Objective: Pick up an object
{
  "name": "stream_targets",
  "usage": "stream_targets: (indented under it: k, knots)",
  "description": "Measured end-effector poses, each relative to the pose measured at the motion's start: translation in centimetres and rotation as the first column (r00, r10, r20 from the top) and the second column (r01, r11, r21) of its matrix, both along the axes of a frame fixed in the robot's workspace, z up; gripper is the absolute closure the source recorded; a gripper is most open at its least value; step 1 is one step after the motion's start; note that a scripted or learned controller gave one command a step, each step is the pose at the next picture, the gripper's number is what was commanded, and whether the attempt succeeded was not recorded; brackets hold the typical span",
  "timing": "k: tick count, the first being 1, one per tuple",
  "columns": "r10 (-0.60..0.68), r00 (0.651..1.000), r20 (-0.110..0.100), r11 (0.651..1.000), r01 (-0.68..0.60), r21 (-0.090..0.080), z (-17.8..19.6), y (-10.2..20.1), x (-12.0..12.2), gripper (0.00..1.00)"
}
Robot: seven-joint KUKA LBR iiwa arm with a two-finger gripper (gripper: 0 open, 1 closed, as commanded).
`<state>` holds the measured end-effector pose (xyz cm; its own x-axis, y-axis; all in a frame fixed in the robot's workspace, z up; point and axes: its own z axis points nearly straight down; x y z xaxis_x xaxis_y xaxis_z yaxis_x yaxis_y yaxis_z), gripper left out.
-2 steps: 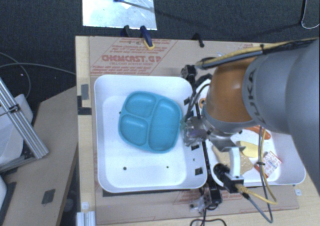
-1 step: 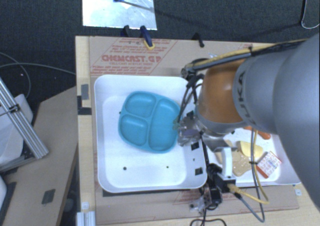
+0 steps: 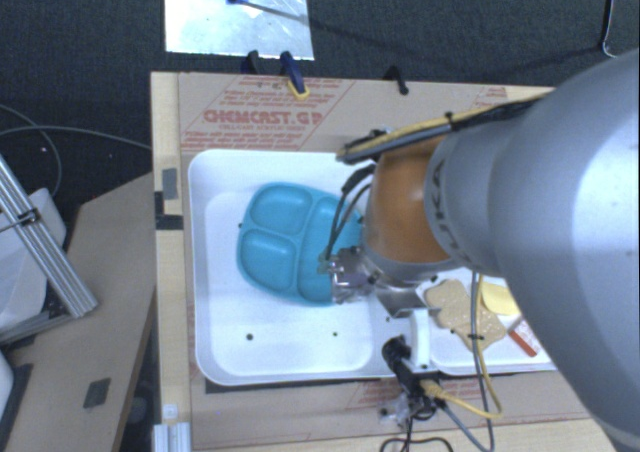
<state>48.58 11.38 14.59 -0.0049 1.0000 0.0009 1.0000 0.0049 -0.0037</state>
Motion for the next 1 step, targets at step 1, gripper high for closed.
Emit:
stream_targets:
  k: [1]
  knots:
    - [-0.001, 1.0, 0.018, 1.0, 0.001, -0.003, -5.97, 5.94, 1.98, 1.0]
